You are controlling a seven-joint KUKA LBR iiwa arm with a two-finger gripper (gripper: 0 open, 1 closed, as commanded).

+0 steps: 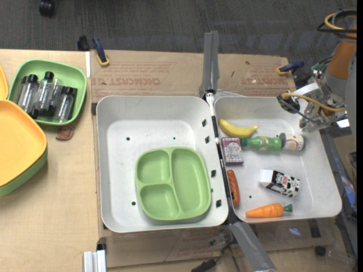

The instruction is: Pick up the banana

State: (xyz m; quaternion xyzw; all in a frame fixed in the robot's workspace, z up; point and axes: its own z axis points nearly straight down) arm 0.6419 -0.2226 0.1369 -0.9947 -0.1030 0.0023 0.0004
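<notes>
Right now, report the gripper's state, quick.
Gripper: cannot be told. It sits above the right bin's far right edge, apart from the banana.

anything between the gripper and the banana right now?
Nothing visible blocks it. The gripper is at the right bin's far right corner; the banana lies bare near the bin's far left. The green bottle lies right beside the banana, on its near-right side, so a low sideways approach might clip it.

Left bin holds a green divided tray. Right bin holds a green bottle, carrot, hot dog and small cartons.
</notes>
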